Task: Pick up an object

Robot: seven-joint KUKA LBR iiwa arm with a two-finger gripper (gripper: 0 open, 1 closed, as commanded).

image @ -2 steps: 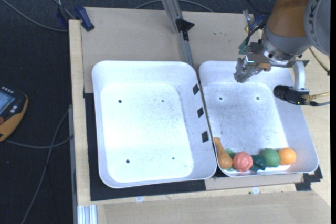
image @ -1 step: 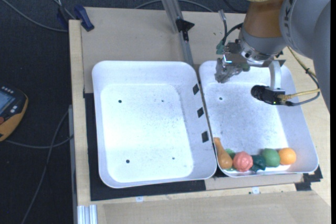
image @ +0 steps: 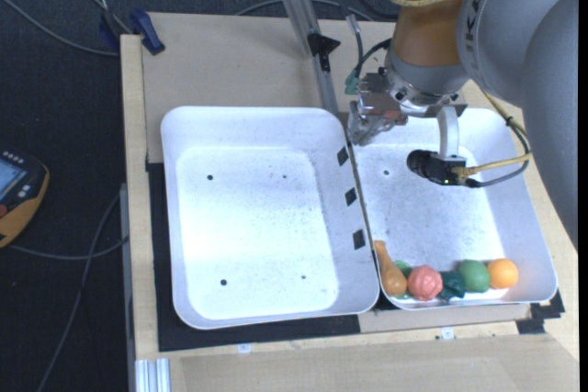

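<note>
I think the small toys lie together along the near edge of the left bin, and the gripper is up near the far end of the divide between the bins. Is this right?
Not quite. The toys lie along the near edge of the right bin, not the left bin, as the camera view shows. The rest holds: the gripper is near the far end of the divide.

arm: grey, orange band above the wrist, reaching in from the right
gripper (image: 367,126): pointing down, low at the frame's upper middle

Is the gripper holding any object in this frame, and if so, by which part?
It cannot be told: the gripper sits at the right bin's far-left corner, with nothing visible in it.
</note>
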